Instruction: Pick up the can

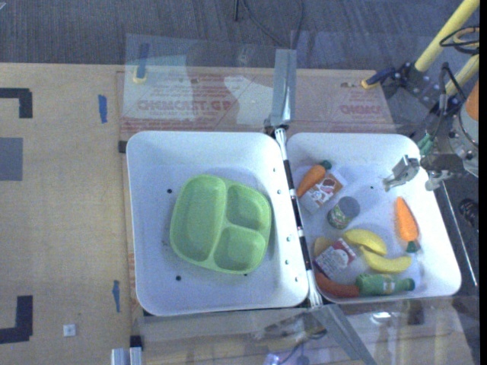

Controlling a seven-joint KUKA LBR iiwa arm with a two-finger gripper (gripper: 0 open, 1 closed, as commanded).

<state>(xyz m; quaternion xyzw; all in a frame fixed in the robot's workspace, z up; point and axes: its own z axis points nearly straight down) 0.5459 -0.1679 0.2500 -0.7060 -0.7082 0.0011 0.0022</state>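
We see the pale wooden bench (61, 226) spreading across the frame, and on it two shallow white bins side by side. The left white bin (148, 280) holds a lime-green plastic tray (220, 224) with three compartments, lying flat near its middle. The right white bin (434, 268) holds the smaller things. At the right edge of the frame the grey arm (456, 139) reaches in, and its metal gripper (401, 172) hangs over the upper right part of that bin; we cannot tell how its fingers stand, and nothing shows between them. Well apart from it, toward the lower left, the small round can (344, 212) with a grey lid stands near the middle of the right bin. Just above and left of the can lies a white-and-red packet (323, 191), and beside that an orange toy carrot (310, 179) tilted along the bin's left wall. A second orange carrot (406, 222) lies near the right wall. Below the can we find two yellow toy bananas (377, 251), one overlapping the other, with another red-and-white packet (335, 258) to their left. Along the bottom edge lie a green bottle (385, 284) on its side and a red chilli-shaped toy (335, 286).
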